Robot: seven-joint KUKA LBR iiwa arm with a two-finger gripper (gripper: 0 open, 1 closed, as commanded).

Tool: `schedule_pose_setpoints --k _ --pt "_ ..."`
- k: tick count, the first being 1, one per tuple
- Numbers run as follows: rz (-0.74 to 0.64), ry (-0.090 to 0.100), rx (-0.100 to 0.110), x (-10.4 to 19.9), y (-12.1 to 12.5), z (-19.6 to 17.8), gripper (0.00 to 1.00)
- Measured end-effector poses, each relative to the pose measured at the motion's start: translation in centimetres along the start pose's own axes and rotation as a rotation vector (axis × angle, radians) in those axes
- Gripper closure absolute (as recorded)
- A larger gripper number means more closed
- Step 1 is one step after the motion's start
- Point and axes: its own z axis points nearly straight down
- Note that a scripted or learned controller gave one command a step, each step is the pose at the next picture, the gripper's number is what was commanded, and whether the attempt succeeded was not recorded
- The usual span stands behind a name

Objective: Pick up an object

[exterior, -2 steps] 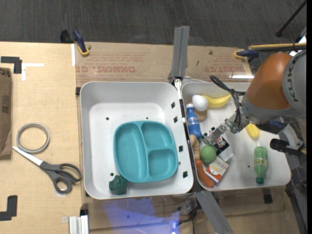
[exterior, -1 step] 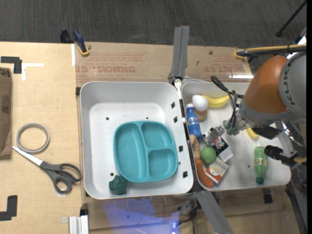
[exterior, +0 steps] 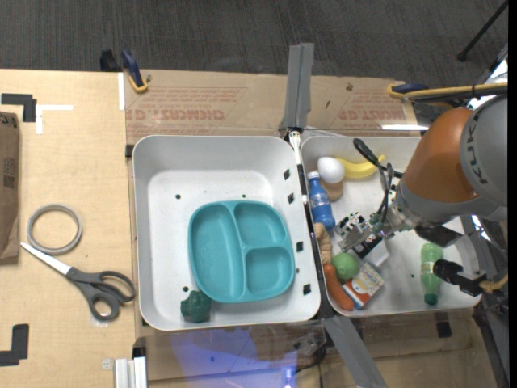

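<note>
The tool [exterior: 359, 233] is seen low in the right bin [exterior: 404, 293], among a crowd of small things; whether it is spread or closed cannot be told, and nothing can be seen held in it. Just beside it lie a green ball [exterior: 346, 265], an orange carrot-like toy [exterior: 337, 288] and a small printed packet [exterior: 368, 281], with a blue bottle [exterior: 321, 202] lying along the bin's left wall and a white egg [exterior: 329, 168] and a yellow banana [exterior: 362, 168] further up. The green ball is judged the likeliest thing to be picked — light and probably smooth, so it could roll or slip from a shallow pinch; it would best be taken across its widest part. The packet would be thin and flat, hard to get under. A green bottle [exterior: 430, 272] lies apart at the right, near the arm [exterior: 440, 168]. The crowding is what stands in the way — the carrot-like toy and packet touch or nearly touch the ball, and the wall is close. In the left bin [exterior: 153, 217] a teal divided plate [exterior: 241, 250] and a dark green lump [exterior: 195, 306] are set; scissors [exterior: 85, 280] and a tape ring [exterior: 54, 228] lie on the surface [exterior: 65, 160].
</note>
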Motion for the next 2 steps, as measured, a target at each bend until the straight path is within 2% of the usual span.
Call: schedule_pose_setpoints --k 1,2 --pt "-0.001 0.001 0.005 0.0 -0.2 -0.7 1.00" --pt "0.226 0.000 0.007 0.1 6.3 -13.6 1.00"
